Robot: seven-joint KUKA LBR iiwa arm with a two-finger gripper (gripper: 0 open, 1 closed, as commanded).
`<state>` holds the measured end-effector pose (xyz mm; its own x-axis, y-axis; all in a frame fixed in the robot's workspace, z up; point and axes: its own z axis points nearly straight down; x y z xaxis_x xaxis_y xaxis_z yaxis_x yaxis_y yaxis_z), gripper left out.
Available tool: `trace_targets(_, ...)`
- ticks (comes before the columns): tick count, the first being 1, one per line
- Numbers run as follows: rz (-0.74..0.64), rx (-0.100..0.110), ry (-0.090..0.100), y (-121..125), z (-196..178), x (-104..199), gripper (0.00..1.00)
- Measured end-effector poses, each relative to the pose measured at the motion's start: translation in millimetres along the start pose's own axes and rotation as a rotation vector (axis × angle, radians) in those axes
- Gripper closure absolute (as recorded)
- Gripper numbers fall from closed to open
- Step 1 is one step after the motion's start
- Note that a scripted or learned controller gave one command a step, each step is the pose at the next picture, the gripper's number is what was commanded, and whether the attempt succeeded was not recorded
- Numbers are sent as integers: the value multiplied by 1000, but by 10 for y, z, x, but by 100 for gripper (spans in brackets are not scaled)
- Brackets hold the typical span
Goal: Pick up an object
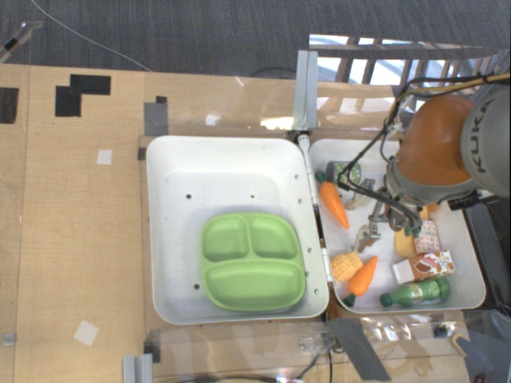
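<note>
The gripper (pixel 369 238), fingers spread on nothing, hangs mid-bin above the corn (pixel 345 266): light, stiff plastic, best pinched across its middle.

Two white bins (pixel 172 214) are sitting on a tan bench (pixel 72 238). A lime-green divided plate (pixel 252 262) is lying in the left bin. The right bin is holding orange carrots (pixel 334 206), yellow corn (pixel 346 266) and a green bottle (pixel 415 293).

- We see a divided plate (pixel 253 262) in the left bin (pixel 184 174), toward its near side.
- In the right bin (pixel 471 282): one carrot (pixel 333 204) near the left wall, corn (pixel 345 266) touching a second carrot (pixel 363 275), bottle (pixel 415 293) along the near edge, carton (pixel 423 266) just behind it.
</note>
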<state>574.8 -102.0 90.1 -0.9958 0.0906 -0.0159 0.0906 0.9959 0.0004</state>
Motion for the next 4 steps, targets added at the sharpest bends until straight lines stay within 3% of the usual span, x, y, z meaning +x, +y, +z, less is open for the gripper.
trace_targets(1, 49, 1, -3, 28, -20, 545, 0)
trace_targets(2, -55, 0, 1, 204, 2, -73, 0)
trace_targets(3, -23, 1, -2, -67, -20, 551, 0)
trace_targets(4, -119, 0, 0, -44, 4, -146, 0)
